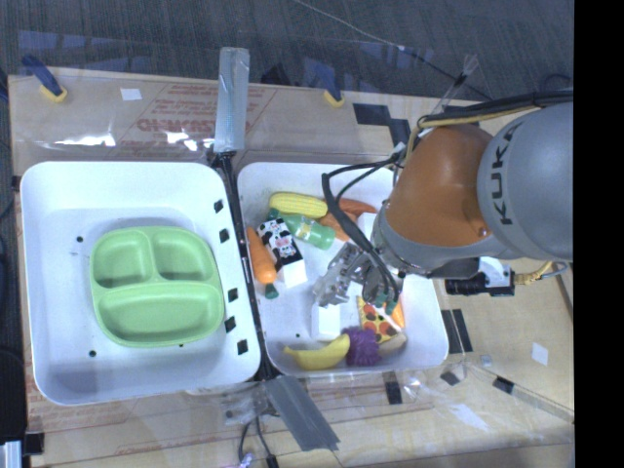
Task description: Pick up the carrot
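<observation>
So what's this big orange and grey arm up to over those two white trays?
The arm is after the carrot, which lies against the left wall of the right bin among other toy food. Its gripper hangs over the middle of that bin, to the right of the carrot, with nothing between its fingers. The left bin bears a green divided plate.

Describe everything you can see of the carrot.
The carrot is a small orange toy, plastic by its look, with a green tip at its near end. It lies flat in the right bin, lengthwise along the wall beside the left bin. The black-and-white carton lies close against it. The gripper is apart from it.
</observation>
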Controlling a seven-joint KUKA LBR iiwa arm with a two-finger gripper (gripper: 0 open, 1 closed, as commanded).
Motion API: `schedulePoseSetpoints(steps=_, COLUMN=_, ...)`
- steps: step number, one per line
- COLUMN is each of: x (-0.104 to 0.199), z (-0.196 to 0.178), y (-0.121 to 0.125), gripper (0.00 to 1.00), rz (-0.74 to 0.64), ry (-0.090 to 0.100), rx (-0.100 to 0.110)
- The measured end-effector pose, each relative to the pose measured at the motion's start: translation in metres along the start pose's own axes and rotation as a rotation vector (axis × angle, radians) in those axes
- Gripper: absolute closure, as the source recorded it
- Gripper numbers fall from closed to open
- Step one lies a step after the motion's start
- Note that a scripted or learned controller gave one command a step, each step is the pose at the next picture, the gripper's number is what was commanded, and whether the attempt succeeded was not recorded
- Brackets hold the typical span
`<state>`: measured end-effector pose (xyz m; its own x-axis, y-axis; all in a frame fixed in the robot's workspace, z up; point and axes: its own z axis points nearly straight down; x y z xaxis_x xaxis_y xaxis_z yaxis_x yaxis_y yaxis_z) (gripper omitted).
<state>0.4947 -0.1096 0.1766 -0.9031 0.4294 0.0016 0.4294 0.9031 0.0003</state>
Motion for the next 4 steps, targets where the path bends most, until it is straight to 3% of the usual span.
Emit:
schedulePoseSetpoints(steps=2, x=-0.003, z=-0.020, y=0.002, gripper=1.00, rz=-0.016, ry=-0.005, rx=0.000)
schedulePoseSetpoints(steps=3, x=0.012, z=-0.047, y=0.056, gripper=1.00, rz=0.339, ry=-0.002, rx=0.000)
schedulePoseSetpoints(steps=4, x=-0.010, z=-0.101, y=0.001, gripper=1.00, rz=0.200, ry=-0.005, rx=0.000)
